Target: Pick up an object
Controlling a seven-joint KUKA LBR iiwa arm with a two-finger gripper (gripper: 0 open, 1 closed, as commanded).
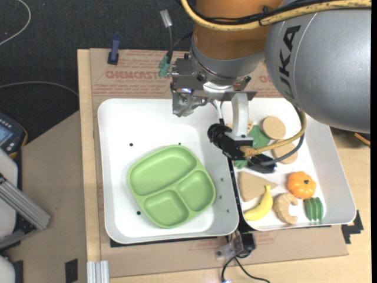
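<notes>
Hovering gripper [187, 108] above left bin [112, 158], green tray [171, 186] below

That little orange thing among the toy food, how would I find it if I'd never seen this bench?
Look in the right-hand white bin, toward its near right corner. The small pumpkin sits there, just above the green pepper and right of the banana. It is the one bright orange, round piece, topped with a green stem.

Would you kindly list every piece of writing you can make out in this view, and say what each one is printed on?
"KUKA", partly cut off, in black letters on the grey arm.
"CHEMCAST", in red print on the brown sheet under the bins; the smaller red lines around it are too blurred to read.
Nothing legible on the green divided plate or the toy food.
</notes>
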